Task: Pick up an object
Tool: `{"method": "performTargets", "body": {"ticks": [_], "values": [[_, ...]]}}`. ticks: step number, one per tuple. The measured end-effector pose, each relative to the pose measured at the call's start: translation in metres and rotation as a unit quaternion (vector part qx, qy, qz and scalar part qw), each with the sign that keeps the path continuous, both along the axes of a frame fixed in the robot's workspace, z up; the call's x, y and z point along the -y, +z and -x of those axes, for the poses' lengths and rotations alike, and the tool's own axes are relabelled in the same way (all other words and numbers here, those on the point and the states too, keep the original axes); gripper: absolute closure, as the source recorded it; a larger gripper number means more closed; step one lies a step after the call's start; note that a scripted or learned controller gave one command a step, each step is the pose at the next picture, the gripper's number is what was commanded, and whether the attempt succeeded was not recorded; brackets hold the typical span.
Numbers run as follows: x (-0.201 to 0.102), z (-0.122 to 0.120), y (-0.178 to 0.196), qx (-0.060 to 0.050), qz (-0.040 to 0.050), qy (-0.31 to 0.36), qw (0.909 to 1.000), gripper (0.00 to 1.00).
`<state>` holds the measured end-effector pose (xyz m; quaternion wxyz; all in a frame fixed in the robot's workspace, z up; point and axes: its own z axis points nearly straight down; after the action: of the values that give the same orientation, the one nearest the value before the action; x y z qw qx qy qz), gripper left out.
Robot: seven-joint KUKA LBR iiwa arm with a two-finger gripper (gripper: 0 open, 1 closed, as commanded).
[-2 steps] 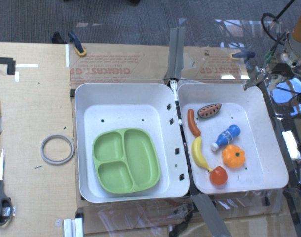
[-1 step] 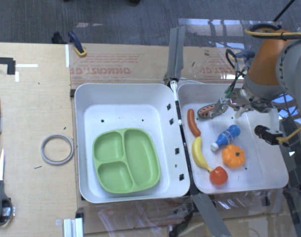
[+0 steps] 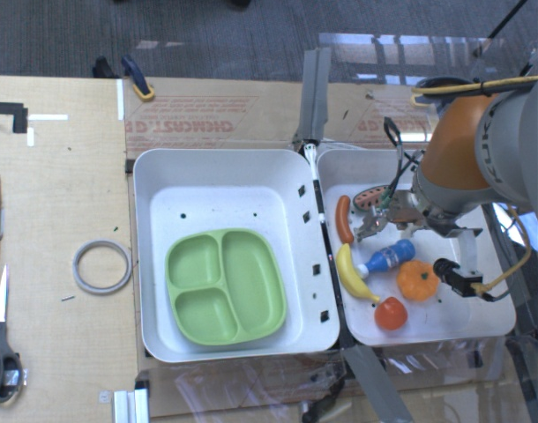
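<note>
The right bin (image 3: 481, 324) holds a red sausage (image 3: 343, 218), a yellow banana (image 3: 353, 276), a blue bottle (image 3: 391, 258) lying on its side, an orange fruit (image 3: 417, 281), a red tomato (image 3: 391, 314) and a pinkish slice with a green rim (image 3: 368, 198). My gripper (image 3: 377, 221) is low in this bin, between the sausage and the blue bottle and just below the pinkish slice. I see nothing lifted off the bin floor. The grey arm with its orange band (image 3: 459, 148) covers the bin's far right part.
The left bin (image 3: 154, 236) holds a green divided plate (image 3: 225, 286). On the bench to the left lie a tape ring (image 3: 101, 265), scissors (image 3: 3, 359) and a blue-and-yellow clamp (image 3: 138, 79). A black cable (image 3: 467, 280) loops over the right bin.
</note>
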<state>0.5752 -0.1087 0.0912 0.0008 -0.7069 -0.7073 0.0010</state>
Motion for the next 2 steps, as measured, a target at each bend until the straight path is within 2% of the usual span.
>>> {"method": "performTargets", "body": {"ticks": [1,2], "values": [[-0.016,-0.039,0.000,0.001,0.0002,0.000,1.0000,0.00],[-0.016,0.024,0.000,0.000,0.0000,-0.002,1.0000,0.00]]}}
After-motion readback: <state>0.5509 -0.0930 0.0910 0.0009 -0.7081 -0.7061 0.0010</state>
